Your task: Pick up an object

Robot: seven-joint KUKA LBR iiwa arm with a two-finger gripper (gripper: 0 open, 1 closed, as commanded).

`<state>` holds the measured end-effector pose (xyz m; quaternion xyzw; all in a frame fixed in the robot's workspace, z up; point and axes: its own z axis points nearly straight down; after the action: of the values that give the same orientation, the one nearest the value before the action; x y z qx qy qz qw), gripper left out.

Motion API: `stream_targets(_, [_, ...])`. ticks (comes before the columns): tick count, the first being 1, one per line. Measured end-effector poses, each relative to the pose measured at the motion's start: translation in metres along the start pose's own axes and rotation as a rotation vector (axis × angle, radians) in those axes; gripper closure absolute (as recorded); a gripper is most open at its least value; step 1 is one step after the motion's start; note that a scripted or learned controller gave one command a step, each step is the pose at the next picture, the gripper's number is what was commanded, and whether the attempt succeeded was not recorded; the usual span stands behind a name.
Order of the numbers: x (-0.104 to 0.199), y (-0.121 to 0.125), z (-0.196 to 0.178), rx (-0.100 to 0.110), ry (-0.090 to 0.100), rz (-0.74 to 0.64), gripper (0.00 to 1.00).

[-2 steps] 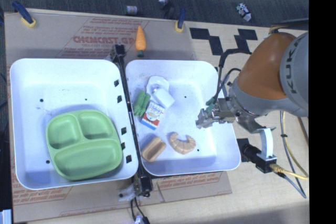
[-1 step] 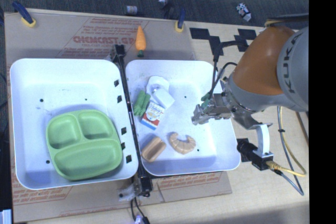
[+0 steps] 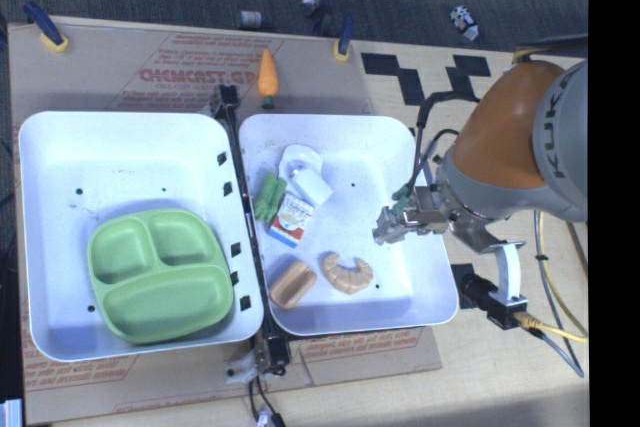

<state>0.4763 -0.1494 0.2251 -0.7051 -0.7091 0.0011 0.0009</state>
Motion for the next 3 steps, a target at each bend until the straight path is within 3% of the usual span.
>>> stream_targets(1, [0.035,0.002,-0.025,-0.006,-0.001,-0.001,1.00])
stream_targets(3, [0.010,0.002,0.013,0.002,0.001,-0.001,1.00])
